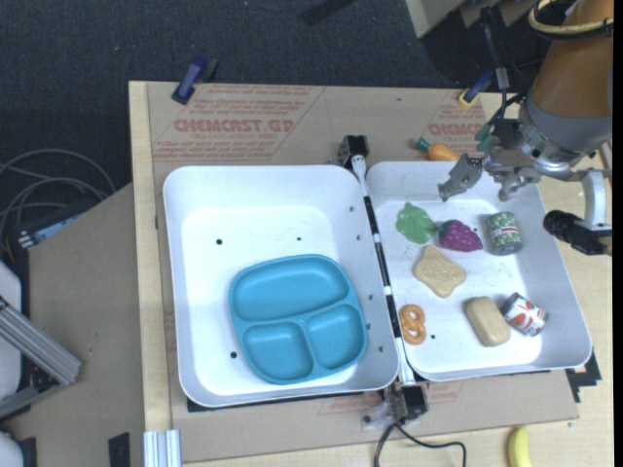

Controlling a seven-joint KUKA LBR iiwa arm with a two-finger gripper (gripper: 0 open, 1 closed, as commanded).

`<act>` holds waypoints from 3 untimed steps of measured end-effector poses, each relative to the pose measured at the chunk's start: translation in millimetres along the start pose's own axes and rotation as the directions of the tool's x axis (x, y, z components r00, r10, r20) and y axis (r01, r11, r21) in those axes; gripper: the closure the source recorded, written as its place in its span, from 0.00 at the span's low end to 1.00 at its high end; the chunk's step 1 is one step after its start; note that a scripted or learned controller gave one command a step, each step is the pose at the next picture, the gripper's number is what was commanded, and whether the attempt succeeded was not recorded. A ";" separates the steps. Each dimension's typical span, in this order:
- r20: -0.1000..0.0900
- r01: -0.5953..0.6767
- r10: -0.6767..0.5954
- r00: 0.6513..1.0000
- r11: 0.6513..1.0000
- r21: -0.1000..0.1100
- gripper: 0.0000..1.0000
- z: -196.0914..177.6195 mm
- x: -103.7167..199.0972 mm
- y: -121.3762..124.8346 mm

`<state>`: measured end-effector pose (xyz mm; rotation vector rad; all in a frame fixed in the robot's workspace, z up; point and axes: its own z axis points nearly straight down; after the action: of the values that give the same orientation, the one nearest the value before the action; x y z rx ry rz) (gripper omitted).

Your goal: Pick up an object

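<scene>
Reaching in from the right over the right bin (560, 290): grey arm (574, 76) with orange band, gripper (484, 178) hovering above the bin's far end, fingers spread apart, clamped on nothing. Below it, clustered but untouched: green leafy piece (416, 223), purple grapes (460, 234), green can (503, 233). Nearer the front: cracker-like slab (439, 271), bread roll (486, 320), red-and-white can (525, 314), pretzel (413, 323). In the left bin (195, 202): blue divided plate (297, 316).

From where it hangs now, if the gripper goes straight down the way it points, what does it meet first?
Probably bare floor of the right bin, near its far edge. The gripper hangs behind the green toy and the purple grapes. Depth is unclear, so it might brush the grapes.
</scene>
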<state>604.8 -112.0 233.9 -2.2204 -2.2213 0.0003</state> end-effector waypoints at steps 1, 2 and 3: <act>0.001 -0.002 0.002 1.000 1.000 -0.005 0.00 147.4 -31.6 -13.4; 0.000 0.001 -0.001 1.000 1.000 -0.002 0.00 148.8 -4.2 30.8; 0.001 0.000 0.000 1.000 1.000 -0.004 1.00 138.5 -4.4 31.2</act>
<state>635.9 -116.3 95.4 -2.2227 -2.2241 -0.0031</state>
